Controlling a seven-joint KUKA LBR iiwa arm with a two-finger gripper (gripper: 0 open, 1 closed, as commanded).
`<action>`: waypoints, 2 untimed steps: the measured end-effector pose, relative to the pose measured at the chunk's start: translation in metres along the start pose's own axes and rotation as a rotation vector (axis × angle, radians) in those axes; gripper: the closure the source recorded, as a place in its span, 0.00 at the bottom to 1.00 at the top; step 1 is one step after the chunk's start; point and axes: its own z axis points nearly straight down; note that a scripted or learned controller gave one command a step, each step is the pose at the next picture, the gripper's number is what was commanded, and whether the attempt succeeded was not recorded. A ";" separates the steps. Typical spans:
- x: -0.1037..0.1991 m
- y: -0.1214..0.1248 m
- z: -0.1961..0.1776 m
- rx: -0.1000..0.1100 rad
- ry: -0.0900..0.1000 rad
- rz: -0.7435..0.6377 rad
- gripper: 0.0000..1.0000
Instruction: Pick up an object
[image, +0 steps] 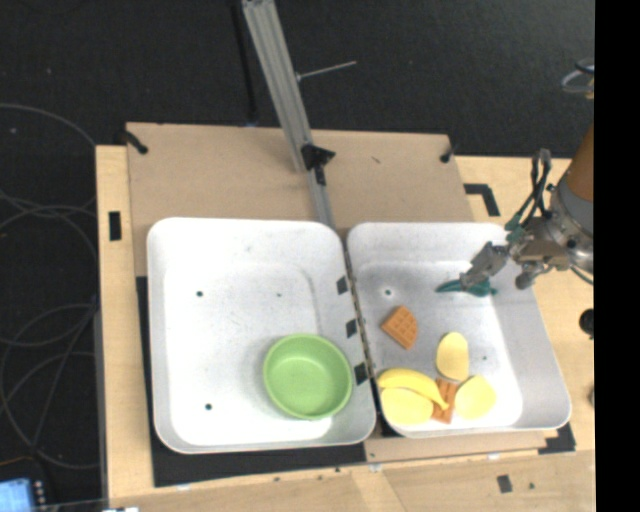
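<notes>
Even overhead light, soft shadows, white bins (250, 300) nearly blown out, picture slightly soft and grainy.

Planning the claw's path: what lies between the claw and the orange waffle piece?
In the camera view, bare white bin floor separates the claw from the orange waffle piece; nothing sits between them.

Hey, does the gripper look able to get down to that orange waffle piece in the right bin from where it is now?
Probably yes. The gripper hangs over the upper part of the right bin, and the orange waffle piece lies alone on bare bin floor, apart from the yellow pieces lower down. Nothing stands between them.
</notes>
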 end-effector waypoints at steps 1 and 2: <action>0.000 0.000 0.000 0.000 0.000 0.001 0.00; -0.006 -0.001 0.043 0.005 -0.003 0.005 0.00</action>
